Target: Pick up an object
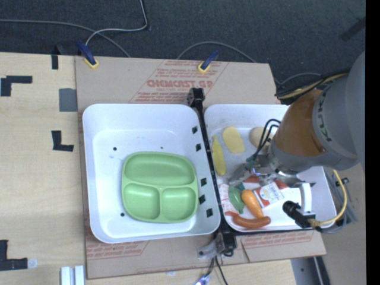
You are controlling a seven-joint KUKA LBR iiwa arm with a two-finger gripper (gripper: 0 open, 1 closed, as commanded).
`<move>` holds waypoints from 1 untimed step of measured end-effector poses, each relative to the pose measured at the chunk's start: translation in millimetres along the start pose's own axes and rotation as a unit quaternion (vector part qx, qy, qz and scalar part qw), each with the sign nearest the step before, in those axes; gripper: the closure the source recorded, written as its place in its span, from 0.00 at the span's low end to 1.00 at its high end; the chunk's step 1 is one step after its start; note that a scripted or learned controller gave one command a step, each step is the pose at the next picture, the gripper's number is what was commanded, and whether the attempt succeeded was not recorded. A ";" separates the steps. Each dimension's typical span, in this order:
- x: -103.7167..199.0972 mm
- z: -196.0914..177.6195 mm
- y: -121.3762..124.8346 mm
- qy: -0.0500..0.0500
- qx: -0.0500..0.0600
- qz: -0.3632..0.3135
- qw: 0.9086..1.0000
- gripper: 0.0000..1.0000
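From my feed the arm (320, 123), grey with its orange band, reaches in from the right and hangs over the right bin (314, 227). Its hand (256, 170) sits low among the toy food there, and I cannot tell what state it is in, since the wrist hides it.

The table (35, 159) is pale wood with a sheet of brown cardboard (172, 82) under both bins, held by two yellow and blue clamps; dark carpet (178, 16) with a thin cable lies beyond.

The left bin (107, 120) carries a green divided plate (159, 186), three compartments, lying flat near the middle.

In the right bin I see a yellow piece (233, 140) near the back, a long pale yellow piece (219, 158) along the left wall, a red and white packet (271, 193) just beside the hand, an orange carrot (252, 202) against a green item (236, 198), and a reddish sausage (250, 221) at the front wall.
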State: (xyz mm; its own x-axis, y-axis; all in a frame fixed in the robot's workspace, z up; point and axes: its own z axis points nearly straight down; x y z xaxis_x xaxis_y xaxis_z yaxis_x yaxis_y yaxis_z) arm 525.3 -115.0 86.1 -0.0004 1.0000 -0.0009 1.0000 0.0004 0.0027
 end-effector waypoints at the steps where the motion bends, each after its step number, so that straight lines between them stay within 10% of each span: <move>1: -5.7 0.3 10.1 0.001 0.001 -0.001 1.000 0.00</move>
State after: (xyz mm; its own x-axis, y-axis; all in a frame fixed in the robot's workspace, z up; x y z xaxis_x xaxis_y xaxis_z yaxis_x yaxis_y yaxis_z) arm 535.4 -120.7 85.9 -0.0014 1.0000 0.0005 1.0000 0.0014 0.0011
